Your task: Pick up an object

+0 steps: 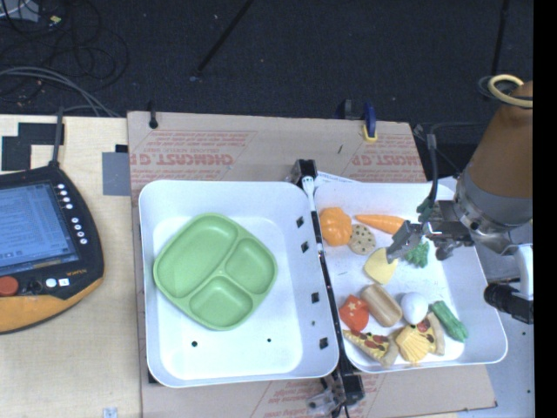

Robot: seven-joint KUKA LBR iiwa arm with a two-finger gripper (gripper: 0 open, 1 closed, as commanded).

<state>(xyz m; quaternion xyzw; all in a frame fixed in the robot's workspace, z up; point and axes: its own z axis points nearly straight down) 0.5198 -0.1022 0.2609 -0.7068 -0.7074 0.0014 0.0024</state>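
Toy food fills the right bin point(487, 338): an orange pepper point(335, 226) and a carrot point(379, 223) near its far edge, a speckled cookie-like piece point(361, 239) and a pale yellow wedge point(379, 266) further in, then a hot dog point(381, 303), a white egg point(413, 306), a tomato point(354, 313), a green pickle point(449, 319), a pizza slice point(369, 344) and a yellow corn-like piece point(412, 345) crowded toward the near rim. The gripper point(416, 240) hangs over the bin's middle, close above a small green leafy piece point(419, 254) and just beside the yellow wedge; whether its fingers are apart or closed cannot be made out. Bare floor shows along the bin's right wall. In the left bin point(174, 355) a green divided plate point(215, 271) leaves open margins along the near edge. A teach pendant point(39, 246) rests well to the left on the bench.
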